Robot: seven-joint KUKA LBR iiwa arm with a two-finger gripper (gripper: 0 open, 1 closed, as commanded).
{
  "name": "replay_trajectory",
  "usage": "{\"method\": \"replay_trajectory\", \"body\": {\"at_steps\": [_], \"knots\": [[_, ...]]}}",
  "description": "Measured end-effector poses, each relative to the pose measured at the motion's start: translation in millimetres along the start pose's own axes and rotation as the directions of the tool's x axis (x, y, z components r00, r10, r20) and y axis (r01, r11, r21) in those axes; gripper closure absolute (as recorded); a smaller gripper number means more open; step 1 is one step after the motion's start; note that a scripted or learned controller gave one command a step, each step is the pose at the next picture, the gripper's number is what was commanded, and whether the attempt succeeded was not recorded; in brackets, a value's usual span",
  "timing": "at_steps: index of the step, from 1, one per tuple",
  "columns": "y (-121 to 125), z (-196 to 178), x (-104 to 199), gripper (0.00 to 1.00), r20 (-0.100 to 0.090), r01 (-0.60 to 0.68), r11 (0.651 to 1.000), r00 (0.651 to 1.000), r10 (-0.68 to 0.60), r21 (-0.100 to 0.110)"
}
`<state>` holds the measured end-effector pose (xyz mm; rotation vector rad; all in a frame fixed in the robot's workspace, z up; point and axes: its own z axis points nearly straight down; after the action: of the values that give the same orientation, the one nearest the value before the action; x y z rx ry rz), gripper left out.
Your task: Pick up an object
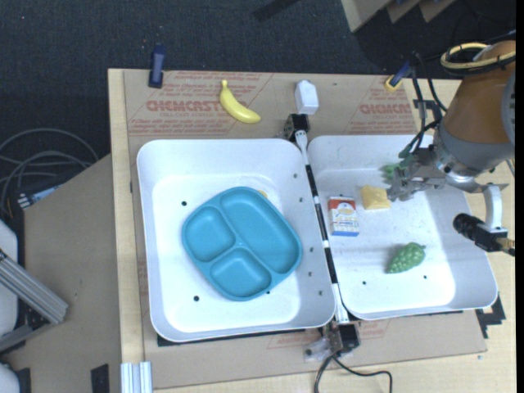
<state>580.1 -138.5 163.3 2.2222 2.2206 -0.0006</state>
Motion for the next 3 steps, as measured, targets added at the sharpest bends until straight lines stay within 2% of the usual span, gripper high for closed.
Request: {"method": "replay_trajectory", "body": {"at_steps": [1,2,3], "knots": [[0,1,1,0.00,-0.001,0.000,1.000,1.000,0.000,0.001],[-60,79,-3,0.00,-0.001,0.000,1.000,1.000,0.000,0.002],[87,78,6,0.00,0.000,0.002,1.000,1.000,-0.002,-0.002]]}}
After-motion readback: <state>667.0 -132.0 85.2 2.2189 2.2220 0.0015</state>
